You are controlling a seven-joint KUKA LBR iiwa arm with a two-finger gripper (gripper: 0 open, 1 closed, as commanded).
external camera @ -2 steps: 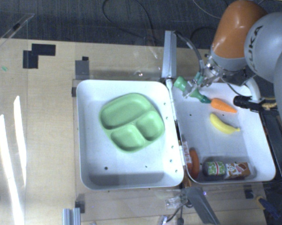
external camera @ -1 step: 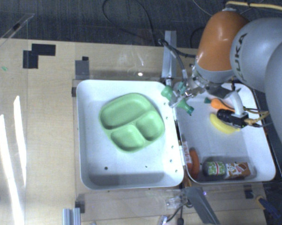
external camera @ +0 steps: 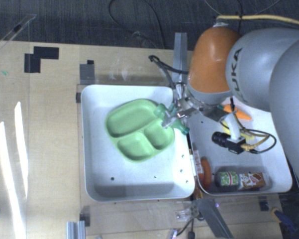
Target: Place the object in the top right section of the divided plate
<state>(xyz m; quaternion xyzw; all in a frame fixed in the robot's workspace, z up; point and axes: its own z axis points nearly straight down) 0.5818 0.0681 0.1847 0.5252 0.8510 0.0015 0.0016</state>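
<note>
Camera view: pale green divided plastic plate point(external camera: 137, 129) seen lying in left white bin point(external camera: 97, 183). Claw point(external camera: 172, 114) positioned over plate's right rim, near bin divide; finger state could not be told. Small teal-green object point(external camera: 182, 128) noted just beside claw tip. Brown-labelled bottle point(external camera: 239, 179) laid flat in right white bin point(external camera: 283, 183).
</note>
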